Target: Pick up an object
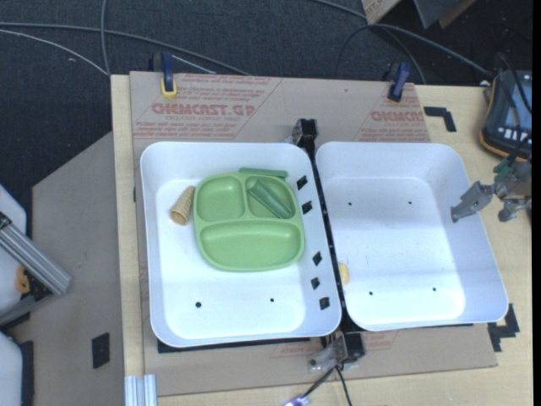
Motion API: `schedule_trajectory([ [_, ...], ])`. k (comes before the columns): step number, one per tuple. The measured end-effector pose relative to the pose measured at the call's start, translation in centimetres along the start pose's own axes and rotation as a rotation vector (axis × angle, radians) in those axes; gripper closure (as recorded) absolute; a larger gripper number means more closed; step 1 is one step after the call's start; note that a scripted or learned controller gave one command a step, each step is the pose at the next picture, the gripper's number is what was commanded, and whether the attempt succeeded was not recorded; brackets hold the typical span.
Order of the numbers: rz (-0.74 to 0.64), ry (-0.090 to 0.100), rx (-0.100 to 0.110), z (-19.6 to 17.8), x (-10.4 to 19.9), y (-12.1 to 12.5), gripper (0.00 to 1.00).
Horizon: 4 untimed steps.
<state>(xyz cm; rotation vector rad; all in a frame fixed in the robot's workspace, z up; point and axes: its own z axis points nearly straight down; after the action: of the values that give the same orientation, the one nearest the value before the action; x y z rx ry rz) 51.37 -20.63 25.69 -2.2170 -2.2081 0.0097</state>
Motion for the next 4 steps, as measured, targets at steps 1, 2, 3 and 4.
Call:
schedule_trajectory([
  [1, -0.004, -0.004, -0.013, -0.7, 0.1, 0.2, 0.00],
  [2, -0.005, -0.001, -0.008, 3.7, 0.4, 0.8, 0.00],
  [3, -0.004, -0.002, -0.008, 8.1, 0.4, 1.3, 0.00],
  [4, -0.004, 0.000, -0.006, 14.3, 0.9, 1.0, 0.00],
])
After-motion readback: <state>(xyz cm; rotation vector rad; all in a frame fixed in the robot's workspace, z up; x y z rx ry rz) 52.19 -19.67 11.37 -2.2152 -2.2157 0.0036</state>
